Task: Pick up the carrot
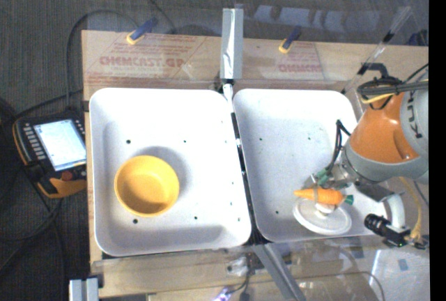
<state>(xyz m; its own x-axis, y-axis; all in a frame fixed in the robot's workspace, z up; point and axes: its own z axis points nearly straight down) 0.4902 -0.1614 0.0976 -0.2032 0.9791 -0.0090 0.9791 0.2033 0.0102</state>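
At the far left, off the bench, we see a handheld control pendant (54,153) with a lit screen and an orange underside lying on the dark floor, with black cables trailing around it. Moving right, we come to the left bin (104,118), a shallow white tray with a few small dark dots on its floor. In its lower left part sits a yellow bowl (147,185), upright and open to the camera. Behind both bins we see a brown board (174,59) with faded red lettering, held by two clamps with yellow and blue parts, and a grey upright post (231,42) standing at the seam between the bins.

Crossing that seam, we reach the right bin (279,125), also white and shallow. Near its lower right corner lies a small white plate (320,219). The carrot (317,194) lies above that plate's upper edge, orange, stretched left to right with its pointed tip toward the left and a bit of green at its right end. The gripper (333,184) sits right at the carrot's right end, below the arm's grey wrist and orange band (380,132), which reach in from the right. From this angle we cannot tell how the gripper is set, nor whether the carrot is held or simply lying beneath it.
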